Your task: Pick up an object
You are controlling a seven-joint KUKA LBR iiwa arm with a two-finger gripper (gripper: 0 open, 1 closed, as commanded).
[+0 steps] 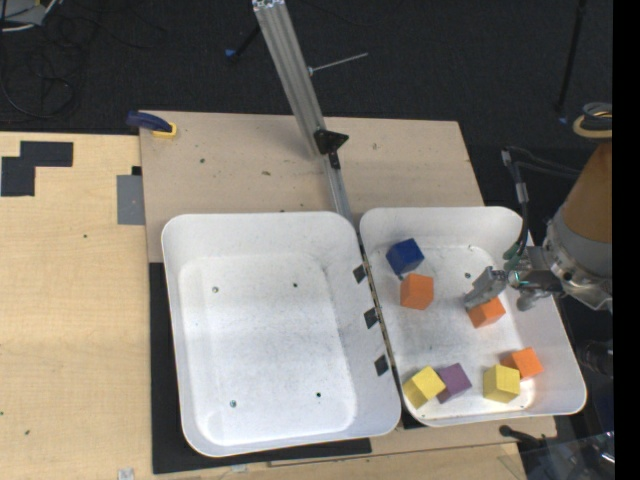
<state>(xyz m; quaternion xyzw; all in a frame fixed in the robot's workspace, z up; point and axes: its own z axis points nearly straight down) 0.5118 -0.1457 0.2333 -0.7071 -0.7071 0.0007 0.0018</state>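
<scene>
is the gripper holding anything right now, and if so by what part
Cannot be told. The gripper sits right at the top of an orange block in the right bin, but the view doesn't show a hold on it.
</scene>
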